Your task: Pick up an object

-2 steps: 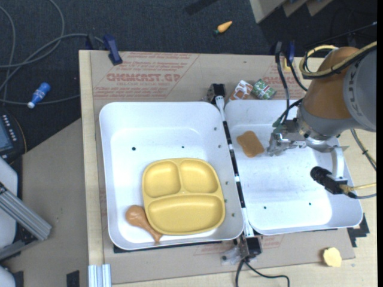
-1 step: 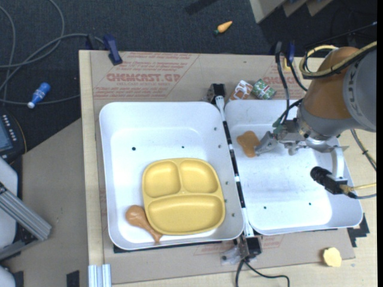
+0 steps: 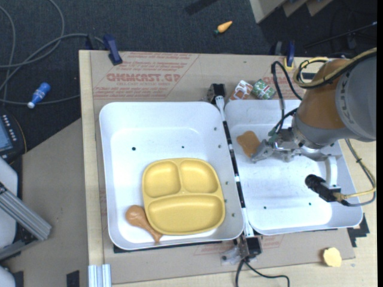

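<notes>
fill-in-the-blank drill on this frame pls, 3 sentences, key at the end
1. The yellow divided tray sits in the ____ bin.
2. The tray has ____ compartments.
3. The gripper is over the right bin, next to a ____ flat piece.

Missing words: left; three; brown

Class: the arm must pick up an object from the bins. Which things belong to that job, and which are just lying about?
Part of the job:
small flat brown piece in the right white bin
tool beside it

Lying about:
yellow divided plastic tray
tan drumstick-shaped toy
blue bottle on the floor
</notes>
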`<state>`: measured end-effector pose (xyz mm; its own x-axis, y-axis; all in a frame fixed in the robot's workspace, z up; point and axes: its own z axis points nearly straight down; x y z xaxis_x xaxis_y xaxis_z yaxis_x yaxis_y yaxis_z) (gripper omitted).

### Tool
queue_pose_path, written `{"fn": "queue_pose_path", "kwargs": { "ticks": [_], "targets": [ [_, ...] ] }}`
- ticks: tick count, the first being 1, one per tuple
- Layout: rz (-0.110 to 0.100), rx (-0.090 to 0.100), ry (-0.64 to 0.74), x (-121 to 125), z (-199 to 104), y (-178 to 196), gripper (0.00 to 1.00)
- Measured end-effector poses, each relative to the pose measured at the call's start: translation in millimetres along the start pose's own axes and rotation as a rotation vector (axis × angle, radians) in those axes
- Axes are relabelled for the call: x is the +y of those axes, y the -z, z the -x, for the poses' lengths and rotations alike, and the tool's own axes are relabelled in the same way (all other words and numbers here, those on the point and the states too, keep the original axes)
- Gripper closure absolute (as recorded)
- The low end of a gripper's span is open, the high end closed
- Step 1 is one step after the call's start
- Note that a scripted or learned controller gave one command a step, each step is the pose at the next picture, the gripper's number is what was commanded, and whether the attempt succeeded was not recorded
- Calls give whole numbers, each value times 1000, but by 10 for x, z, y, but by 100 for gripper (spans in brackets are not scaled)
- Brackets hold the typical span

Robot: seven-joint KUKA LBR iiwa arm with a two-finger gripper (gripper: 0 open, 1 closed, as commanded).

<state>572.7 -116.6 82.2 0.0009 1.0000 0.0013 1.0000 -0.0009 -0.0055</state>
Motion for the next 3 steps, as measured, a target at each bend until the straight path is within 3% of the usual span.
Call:
{"fn": "queue_pose_path", "kwargs": {
  "ticks": [2,3],
  "targets": [
    [11,-2,4,965,-241,37,0],
    [6,-2,2,939,-245,33,0]
  ]
}}
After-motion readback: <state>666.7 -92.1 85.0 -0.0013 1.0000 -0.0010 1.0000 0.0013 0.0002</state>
